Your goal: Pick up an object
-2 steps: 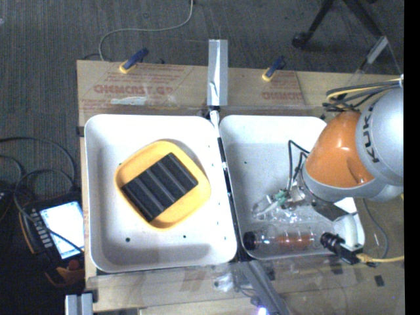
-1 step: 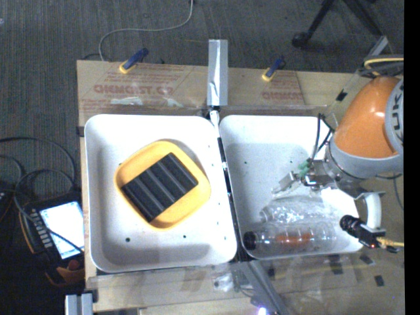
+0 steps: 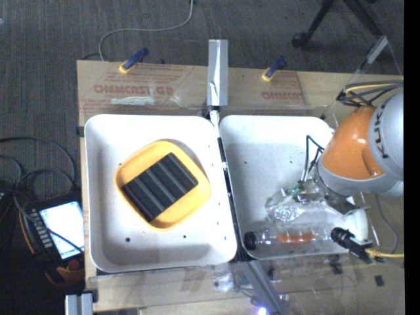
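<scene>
Look at the desk (image 3: 92, 84) first: it carries two white bins side by side. Your arm (image 3: 361, 153) is big, grey and orange, and it reaches down into the right bin (image 3: 262, 149). The claw (image 3: 308, 192) hangs low over the near part of that bin, but the wrist hides most of it, so you cannot tell if it is apart or together.

Far off to the claw's left, in the left bin (image 3: 105, 195), lies a big yellow tray with a black ribbed middle (image 3: 163, 184).

Right under the claw sits some crinkly clear plastic (image 3: 292, 209). Just below that, a clear bottle (image 3: 292, 239) lies on its side against the bin's near wall, with its dark cap end pointing left.

It looks like you are at the reaching-down step, and nothing looks lifted yet. Next, you need the claw to close on the plastic or the bottle, then go straight up. Both look slippery, so grab the middle.
</scene>
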`<action>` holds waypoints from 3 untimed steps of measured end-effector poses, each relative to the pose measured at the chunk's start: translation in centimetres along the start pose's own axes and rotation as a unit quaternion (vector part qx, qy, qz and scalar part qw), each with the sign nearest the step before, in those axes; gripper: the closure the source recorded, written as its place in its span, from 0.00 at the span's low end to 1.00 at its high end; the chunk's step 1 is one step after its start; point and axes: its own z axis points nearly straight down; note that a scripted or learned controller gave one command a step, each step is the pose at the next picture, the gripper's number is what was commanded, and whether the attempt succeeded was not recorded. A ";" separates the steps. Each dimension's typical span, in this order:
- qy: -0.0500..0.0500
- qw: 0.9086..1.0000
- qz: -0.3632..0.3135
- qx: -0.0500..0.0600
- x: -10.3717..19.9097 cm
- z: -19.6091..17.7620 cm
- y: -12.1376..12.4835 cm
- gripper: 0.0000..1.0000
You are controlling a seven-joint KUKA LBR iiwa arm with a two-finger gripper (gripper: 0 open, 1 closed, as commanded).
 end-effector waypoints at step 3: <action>0.000 0.999 0.049 0.010 -2.0 -18.2 4.1 0.00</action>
